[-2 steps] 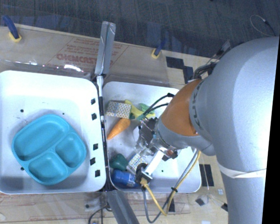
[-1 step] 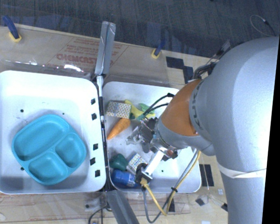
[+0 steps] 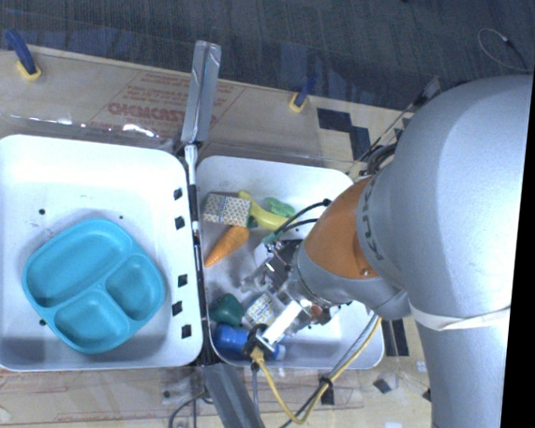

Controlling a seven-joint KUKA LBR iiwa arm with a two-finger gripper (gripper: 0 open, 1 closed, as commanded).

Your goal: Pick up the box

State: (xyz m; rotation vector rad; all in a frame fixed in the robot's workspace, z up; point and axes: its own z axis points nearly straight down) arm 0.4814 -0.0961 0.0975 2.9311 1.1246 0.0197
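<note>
Gripper [image 3: 263, 276] in rt bin [image 3: 281, 174], box [image 3: 226, 209] prob. apart

Right bin [image 3: 285, 174] is tight. My own arm [image 3: 437, 215] blankets its whole right half, so there's no way in from there. The box [image 3: 226, 209] sits hard against the divider wall [image 3: 188, 220], with a yellow banana [image 3: 265, 218] and a green piece [image 3: 280, 206] just beside it on the right and a carrot [image 3: 228, 242] right below it. A dark green lump [image 3: 227, 305] and a blue thing [image 3: 230, 342] clog the near left corner. Open floor: a strip along the far wall, and a small patch between the carrot and the dark green lump. My gripper [image 3: 271, 270] hangs near that patch. Left bin [image 3: 84, 167] is roomy, with bare floor all around the blue plate [image 3: 96, 281].
</note>
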